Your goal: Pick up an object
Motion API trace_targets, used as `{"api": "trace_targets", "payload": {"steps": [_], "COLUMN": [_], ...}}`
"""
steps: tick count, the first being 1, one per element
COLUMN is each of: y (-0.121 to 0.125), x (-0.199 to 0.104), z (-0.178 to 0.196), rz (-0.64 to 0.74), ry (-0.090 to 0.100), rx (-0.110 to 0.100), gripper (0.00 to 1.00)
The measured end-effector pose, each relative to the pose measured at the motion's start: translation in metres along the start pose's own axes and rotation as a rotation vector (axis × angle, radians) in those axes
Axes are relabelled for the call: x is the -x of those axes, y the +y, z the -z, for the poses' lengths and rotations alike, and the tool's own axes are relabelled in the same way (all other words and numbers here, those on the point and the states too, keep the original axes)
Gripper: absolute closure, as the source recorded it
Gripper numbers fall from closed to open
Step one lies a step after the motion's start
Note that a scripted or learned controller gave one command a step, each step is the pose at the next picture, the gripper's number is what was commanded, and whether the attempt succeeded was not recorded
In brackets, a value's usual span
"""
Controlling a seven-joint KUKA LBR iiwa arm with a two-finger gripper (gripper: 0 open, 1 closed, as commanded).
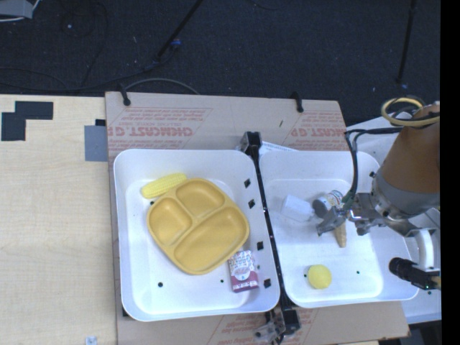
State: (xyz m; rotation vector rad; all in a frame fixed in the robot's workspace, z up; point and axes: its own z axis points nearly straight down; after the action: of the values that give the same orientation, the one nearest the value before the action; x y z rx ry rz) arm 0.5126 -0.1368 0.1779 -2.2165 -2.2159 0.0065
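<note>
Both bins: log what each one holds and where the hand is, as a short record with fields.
left bin: yellow divided plate in the middle; ear of corn at the plate's upper left edge; small red and white packet at its lower right
right bin: white cup lying on its side; yellow ball near the front; tan cone; small can
hand: low in the right bin, beside the cone and the can
hand state: cannot tell
arm: enters from the right
</note>
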Motion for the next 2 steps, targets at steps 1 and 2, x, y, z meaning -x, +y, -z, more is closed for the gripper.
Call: {"api": "trace_targets", "payload": {"steps": [1,2], "y": [-0.009,-0.009], "x": [-0.001,-0.001], "z": [-0.047,-0.093], "rz": [0.000,-0.001], "ry": [0.001,-0.001], "rx": [0.000,0.004], "gripper": [0.00,0.00]}}
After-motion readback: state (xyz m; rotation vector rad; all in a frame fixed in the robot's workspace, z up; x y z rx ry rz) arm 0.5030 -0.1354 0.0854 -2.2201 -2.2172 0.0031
